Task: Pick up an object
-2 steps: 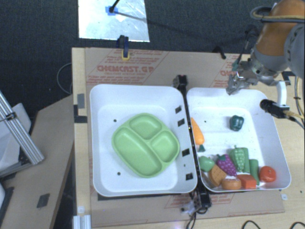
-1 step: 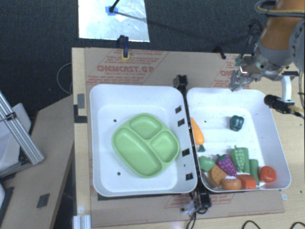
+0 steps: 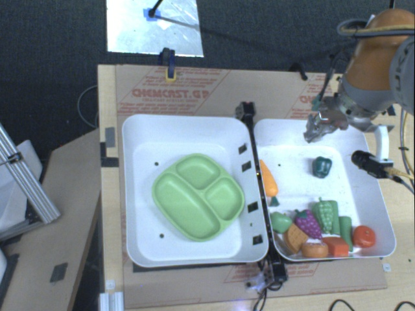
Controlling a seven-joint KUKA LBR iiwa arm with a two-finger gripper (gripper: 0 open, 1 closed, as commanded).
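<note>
My gripper [image 3: 316,133] hangs over the far edge of the right bin [image 3: 382,206], above and apart from the toys. A dark green pepper-like toy [image 3: 321,166] lies alone just below it on the bin floor. An orange carrot [image 3: 268,181] rests against the left wall of that bin. A heap of toy food crowds the near end: a green piece [image 3: 280,222], purple grapes [image 3: 309,224], a green ridged vegetable [image 3: 327,214], an orange-brown piece [image 3: 296,238] and a red tomato [image 3: 364,236]. Nothing shows between the fingers.
The left bin [image 3: 146,141] holds a light green divided plate [image 3: 198,196]. A black divider with clips [image 3: 255,173] runs between the bins. A black cylindrical part [image 3: 371,163] of the arm juts over the right bin's right side. A foil sheet [image 3: 154,18] lies beyond the bench.
</note>
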